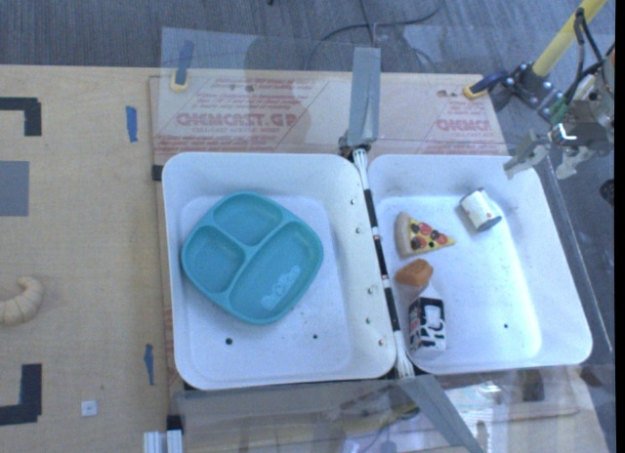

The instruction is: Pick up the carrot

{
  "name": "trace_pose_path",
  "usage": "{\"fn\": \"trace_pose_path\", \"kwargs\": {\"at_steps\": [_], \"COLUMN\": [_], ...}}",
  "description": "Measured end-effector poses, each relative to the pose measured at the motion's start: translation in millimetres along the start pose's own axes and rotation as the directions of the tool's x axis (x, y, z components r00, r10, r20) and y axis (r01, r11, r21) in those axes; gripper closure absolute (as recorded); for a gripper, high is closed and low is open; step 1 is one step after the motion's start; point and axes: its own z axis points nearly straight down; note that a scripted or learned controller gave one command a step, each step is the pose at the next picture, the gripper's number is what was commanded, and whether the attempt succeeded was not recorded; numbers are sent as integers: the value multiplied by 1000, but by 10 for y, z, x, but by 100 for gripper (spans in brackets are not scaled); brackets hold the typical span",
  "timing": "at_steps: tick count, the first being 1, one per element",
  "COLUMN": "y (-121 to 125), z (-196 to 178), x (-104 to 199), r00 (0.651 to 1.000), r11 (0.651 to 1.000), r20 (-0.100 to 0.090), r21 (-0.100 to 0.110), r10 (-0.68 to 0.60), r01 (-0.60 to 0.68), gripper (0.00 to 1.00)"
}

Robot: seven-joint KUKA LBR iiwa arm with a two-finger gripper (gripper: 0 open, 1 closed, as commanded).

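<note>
The small orange carrot-like piece is lying in the right white bin, below a pizza slice toy. The claw is hovering well apart at the bin's upper right corner; its state I cannot tell.

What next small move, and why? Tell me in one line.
Probably bring the claw over the orange carrot in the right bin. The claw hangs by that bin's far right corner, apart from the carrot, which lies between the pizza slice and the black-and-white pack.
</note>
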Motion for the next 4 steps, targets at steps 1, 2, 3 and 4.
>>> {"fn": "trace_pose_path", "kwargs": {"at_steps": [1, 2, 3, 4], "y": [133, -51, 288, 304], "z": [1047, 1863, 1960, 1845], "x": [747, 731, 758, 752], "r00": [833, 671, 942, 942], "r11": [833, 671, 942, 942], "r20": [0, 2, 3, 7], "r21": [-1, -3, -6, -11], "r10": [-553, -742, -335, -336], "r01": [553, 742, 335, 336], "gripper": [0, 0, 0, 100]}}
